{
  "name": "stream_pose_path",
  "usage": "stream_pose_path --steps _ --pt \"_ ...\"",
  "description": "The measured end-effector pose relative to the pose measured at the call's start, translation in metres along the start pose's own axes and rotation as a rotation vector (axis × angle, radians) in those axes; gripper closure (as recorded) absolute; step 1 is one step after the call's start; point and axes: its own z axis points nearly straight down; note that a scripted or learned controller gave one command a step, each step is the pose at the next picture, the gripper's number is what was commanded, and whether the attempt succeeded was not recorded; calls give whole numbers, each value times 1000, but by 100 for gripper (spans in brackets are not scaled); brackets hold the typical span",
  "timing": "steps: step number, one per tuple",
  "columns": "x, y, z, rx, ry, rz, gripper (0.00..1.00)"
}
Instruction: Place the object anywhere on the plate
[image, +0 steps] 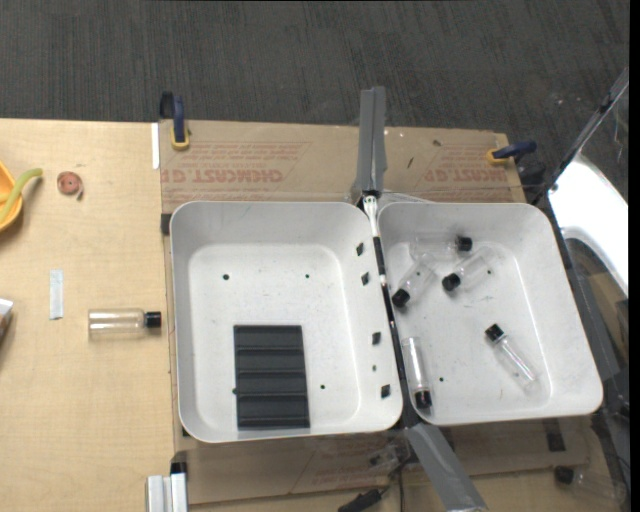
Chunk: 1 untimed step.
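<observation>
Camera view, from above.

Setting: dark grey carpeted floor (300, 50) along the top; below it a pale wooden bench (80, 400), its right part covered by a brown printed cardboard sheet (270, 165). The sheet is pinned at its far edge by a blue-and-yellow clamp (175, 122) on the left and a second clamp of the same kind (510, 153) on the right.

Item 1: left shallow white bin (195, 240). It contains a black ribbed rectangular plate (270, 377) lying flat near the front wall, left of centre. Nothing rests on the plate.

Item 2: right shallow white bin (560, 300), touching the left one. A grey metal bar (372, 140) runs back from the seam between them.

Item 3: five clear plastic vials with black caps, all on their sides in the right bin, well apart from the plate:
- far vial (435, 247), cap towards the right
- middle vial (470, 270)
- left vial (410, 280), near the shared wall
- right vial (510, 357), alone, slanted
- front vial (416, 370), lying along the shared wall, cap at the front

Item 4: bench clutter left of the bins:
- clear cylindrical bottle with black cap (120, 320), on its side
- small white strip (56, 295)
- small reddish disc (68, 182)
- yellow object (10, 195), cut off by the edge

Gripper: apart or together cannot be told.
</observation>
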Motion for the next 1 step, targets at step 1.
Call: stream_pose_path --steps 1 --pt "73 -45 3 -1 0 80 0"
